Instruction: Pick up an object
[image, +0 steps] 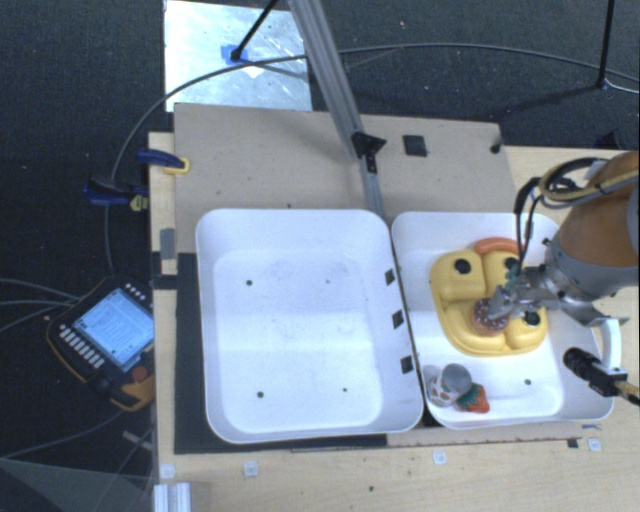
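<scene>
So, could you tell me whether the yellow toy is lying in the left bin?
No, the yellow toy lies in the right bin.

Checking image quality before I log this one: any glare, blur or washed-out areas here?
Camera view: the left bin is overexposed, its floor nearly featureless; bright glare on the shiny sheet at top; the gripper over the yellow toy is soft and hard to resolve; the small items are blurry.

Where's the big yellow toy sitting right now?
The yellow toy lies in the right bin, upper middle, directly under the gripper, with a small grey and orange object below it near the front wall.
</scene>
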